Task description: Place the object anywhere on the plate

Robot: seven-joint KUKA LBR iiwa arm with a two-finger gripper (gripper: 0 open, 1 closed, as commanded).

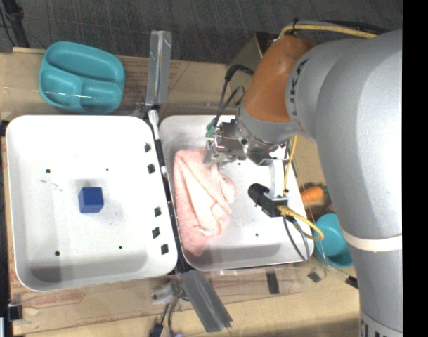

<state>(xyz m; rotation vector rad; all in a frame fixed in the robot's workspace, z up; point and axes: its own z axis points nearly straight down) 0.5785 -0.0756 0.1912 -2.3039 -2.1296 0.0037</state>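
- Worktop [73,297]: brown board surface, carrying two shallow white bins side by side; it stretches away on all sides of the end effector.
- Arm [354,118]: large grey body with an orange band [277,72] above the wrist, coming in from the right and dropping to the end effector over the right bin.
- Left bin [31,146]: white and shallow, to the left of the end effector, beyond the divider rim with its black clips.
- Right bin [263,237]: white and shallow, directly under the end effector.
- Pink cloth [199,199]: crumpled towel lying in the left half of the right bin, its upper end just below and left of the end effector; whether the two touch cannot be told.
- Teal plate [81,76]: sectioned dish resting on the worktop above the left bin, well apart from the end effector, up and to its left.
- Teal cup-like item [333,241]: at the right bin's outer edge, below and right of the end effector, partly hidden by the arm.
- End effector [224,146]: metallic assembly at the upper part of the right bin; open or closed cannot be told.
- Blue cube [91,199]: small block resting on the left bin's floor, well to the left of and lower than the end effector.
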